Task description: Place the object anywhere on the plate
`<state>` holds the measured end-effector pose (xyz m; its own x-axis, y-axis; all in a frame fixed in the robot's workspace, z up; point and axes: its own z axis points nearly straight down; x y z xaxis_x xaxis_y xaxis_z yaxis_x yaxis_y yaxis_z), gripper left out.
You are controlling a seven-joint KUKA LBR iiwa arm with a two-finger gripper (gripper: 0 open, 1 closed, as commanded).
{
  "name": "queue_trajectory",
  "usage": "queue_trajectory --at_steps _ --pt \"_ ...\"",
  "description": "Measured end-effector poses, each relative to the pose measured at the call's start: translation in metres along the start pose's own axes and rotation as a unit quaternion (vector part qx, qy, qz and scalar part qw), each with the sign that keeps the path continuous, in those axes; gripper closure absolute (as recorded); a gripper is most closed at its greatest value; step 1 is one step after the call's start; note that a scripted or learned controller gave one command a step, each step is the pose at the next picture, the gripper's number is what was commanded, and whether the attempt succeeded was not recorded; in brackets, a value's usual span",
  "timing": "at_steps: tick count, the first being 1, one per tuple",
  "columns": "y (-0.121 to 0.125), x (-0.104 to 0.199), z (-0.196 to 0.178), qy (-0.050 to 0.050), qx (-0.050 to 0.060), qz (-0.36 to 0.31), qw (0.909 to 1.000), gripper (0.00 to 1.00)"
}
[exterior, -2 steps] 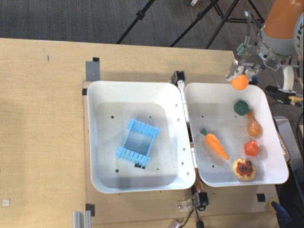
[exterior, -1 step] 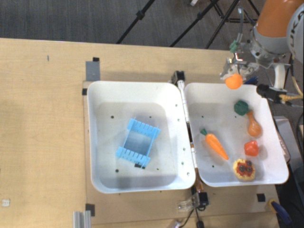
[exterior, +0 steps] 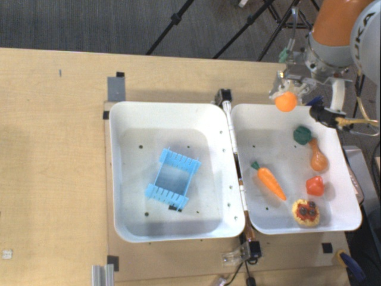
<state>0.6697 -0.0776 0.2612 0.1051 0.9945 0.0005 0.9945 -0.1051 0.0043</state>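
A small orange ball (exterior: 286, 102) hangs at the tip of my gripper (exterior: 286, 96), whose fingers are shut on it from above. Ball and gripper are over the far rim of the right bin (exterior: 333, 225), near its back left corner. In the left bin (exterior: 119, 177) a light blue, ribbed, tray-like plate (exterior: 173, 179) lies tilted in the middle, well to the left of the gripper and nearer the camera.
The right bin holds a carrot (exterior: 269, 182), a dark green piece (exterior: 302, 134), an orange gourd shape (exterior: 318, 158), a red pepper (exterior: 315, 186) and a small tart (exterior: 305, 212). A metal divider (exterior: 233, 154) runs between the bins. Tripod legs stand behind the bench.
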Motion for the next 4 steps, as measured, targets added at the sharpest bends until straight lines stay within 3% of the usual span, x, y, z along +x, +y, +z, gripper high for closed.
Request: queue_trajectory --at_steps 1,2,3,4 --pt "-0.002 0.019 -0.006 0.000 0.000 0.068 0.9977 1.00" --pt "-0.004 0.032 0.013 0.000 0.000 0.084 0.9965 1.00" --pt "-0.007 0.064 0.018 0.001 0.000 0.102 0.9948 1.00" --pt "-0.006 0.066 0.006 0.001 -0.002 0.099 0.9951 1.00"
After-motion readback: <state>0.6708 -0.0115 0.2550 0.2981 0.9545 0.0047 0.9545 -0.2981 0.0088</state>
